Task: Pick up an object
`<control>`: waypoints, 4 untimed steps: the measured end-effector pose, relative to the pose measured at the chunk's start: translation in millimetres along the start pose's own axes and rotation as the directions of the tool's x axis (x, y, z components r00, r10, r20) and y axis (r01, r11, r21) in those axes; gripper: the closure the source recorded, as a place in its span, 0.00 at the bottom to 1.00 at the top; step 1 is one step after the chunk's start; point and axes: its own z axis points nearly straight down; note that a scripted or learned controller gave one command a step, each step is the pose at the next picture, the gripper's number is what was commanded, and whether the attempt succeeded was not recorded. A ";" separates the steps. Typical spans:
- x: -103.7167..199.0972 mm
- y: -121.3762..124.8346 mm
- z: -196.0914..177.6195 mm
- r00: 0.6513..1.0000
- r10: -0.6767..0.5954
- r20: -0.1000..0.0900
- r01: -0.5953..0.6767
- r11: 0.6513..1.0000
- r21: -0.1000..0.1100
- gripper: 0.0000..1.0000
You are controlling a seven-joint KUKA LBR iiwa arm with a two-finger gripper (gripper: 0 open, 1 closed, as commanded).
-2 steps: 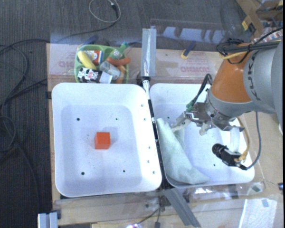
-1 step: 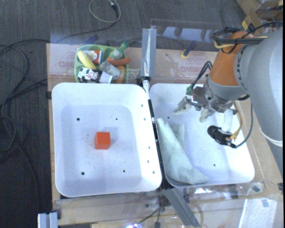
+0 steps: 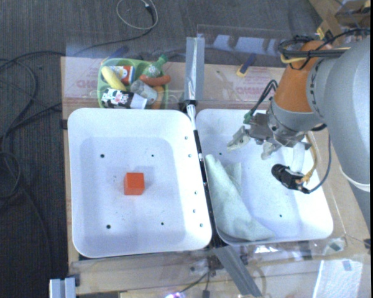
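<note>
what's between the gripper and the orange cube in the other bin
The gripper hangs over the right bin, the orange cube sits in the left bin. Between them lie the crumpled white cloth and the two bins' raised rims; nothing stands around the cube itself.

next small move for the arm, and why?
Probably lower the pincer toward the pale cloth just below it in view. The pincer sits over the right bin, nothing between its fingers, and the cloth is the nearest thing there. The orange cube lies across the divider in the left bin.
</note>
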 end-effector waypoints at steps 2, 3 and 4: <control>-1.4 21.1 17.8 0.924 0.382 0.001 -0.382 0.924 0.002 0.00; -39.4 73.8 -46.9 0.846 0.533 0.001 -0.533 0.846 -0.002 0.00; 3.6 43.1 49.1 0.914 0.405 0.000 -0.405 0.914 -0.001 0.00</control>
